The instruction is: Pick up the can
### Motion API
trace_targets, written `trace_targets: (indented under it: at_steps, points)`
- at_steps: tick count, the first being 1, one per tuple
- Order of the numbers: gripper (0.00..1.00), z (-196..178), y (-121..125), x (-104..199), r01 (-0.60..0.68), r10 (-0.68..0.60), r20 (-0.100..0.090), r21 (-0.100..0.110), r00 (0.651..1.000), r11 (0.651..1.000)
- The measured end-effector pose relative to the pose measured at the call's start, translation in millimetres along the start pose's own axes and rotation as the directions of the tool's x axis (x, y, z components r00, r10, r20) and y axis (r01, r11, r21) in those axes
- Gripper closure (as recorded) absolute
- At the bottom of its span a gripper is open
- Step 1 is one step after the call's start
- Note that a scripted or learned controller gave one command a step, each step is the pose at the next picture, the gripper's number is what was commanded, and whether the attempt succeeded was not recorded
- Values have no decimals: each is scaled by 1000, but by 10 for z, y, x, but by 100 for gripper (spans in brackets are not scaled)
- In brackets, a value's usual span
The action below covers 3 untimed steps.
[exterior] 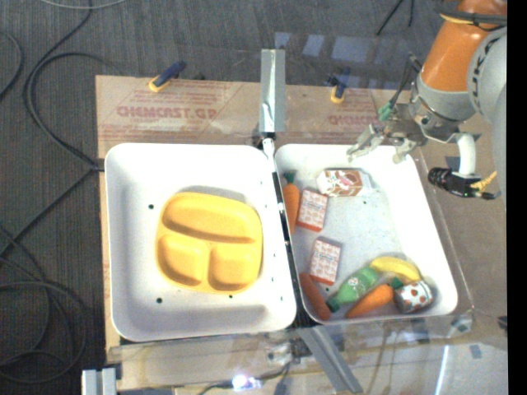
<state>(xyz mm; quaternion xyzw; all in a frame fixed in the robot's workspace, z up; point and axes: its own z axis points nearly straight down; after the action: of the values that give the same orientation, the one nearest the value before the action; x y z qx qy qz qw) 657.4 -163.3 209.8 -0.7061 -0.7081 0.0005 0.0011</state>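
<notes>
The gripper (380, 141) hangs spread open and holding nothing over the right bin's (436, 220) far rim, so it should travel to the near right corner and drop squarely over the can (413, 297) lying beside the carrot (372, 300)

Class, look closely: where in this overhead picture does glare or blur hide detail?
In the camera view, glare washes out the far rim of the right white plastic bin; the small red-and-white can looks soft, its label unreadable; the yellow divided tray is evenly lit.

Arm (482, 48) cut by right edge; can (414, 296) half behind carrot (372, 299).
</notes>
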Motion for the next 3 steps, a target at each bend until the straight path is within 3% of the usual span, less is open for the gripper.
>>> trace_targets:
  at_steps: [1,2,3]
  points:
    - [0,903,79,-54,-305,305,-4,-28,952,952]
    - [0,1161,-205,-411,-536,536,-15,-15,844,844]
    - [100,1078,-216,-400,-534,534,-11,-9,845,845]
